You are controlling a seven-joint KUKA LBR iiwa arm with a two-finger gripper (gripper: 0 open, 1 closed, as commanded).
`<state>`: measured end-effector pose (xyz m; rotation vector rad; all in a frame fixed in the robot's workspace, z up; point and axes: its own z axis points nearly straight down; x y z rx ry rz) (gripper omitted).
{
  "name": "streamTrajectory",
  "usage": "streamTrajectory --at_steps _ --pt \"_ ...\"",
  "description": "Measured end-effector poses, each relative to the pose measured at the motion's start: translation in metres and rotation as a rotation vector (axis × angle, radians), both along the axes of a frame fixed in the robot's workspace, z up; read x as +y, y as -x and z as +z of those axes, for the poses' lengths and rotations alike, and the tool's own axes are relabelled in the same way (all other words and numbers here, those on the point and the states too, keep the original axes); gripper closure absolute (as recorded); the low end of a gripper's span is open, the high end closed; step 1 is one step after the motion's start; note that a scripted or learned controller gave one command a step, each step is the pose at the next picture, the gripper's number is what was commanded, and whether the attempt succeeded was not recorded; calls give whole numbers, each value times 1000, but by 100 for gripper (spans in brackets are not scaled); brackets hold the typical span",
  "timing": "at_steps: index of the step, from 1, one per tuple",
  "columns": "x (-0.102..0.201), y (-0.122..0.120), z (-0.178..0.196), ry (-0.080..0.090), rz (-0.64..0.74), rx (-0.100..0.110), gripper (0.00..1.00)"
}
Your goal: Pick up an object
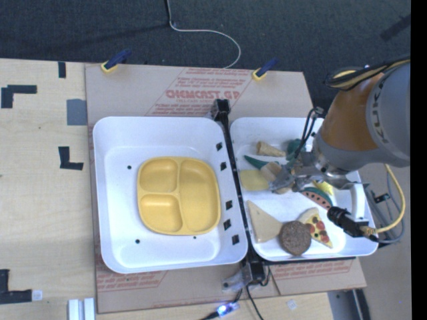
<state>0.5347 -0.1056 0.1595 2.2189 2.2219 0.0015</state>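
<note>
The gripper (285,181) sits low in the right bin (347,249), centre-right of frame, over small toy foods (267,172) that look light, stiff and slick, best pinched across narrow sides; whether the jaws are apart cannot be told.

Red print on cardboard sheet (200,92) illegible.

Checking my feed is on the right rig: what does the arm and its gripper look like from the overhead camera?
The arm is a thick, rounded grey body with a wide orange band above the wrist. Black cables run along the wrist, and a yellow cable loops beside it. The gripper is a small metallic grey assembly with dark parts, over the right bin.
</note>
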Motion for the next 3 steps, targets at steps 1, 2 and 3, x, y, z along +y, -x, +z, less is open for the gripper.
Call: streamTrajectory --at_steps 1,2,3 --pt "1 2 42 0 0 0 100" --pt "1 2 66 0 0 2 100" --pt "48 10 63 0 3 4 100"
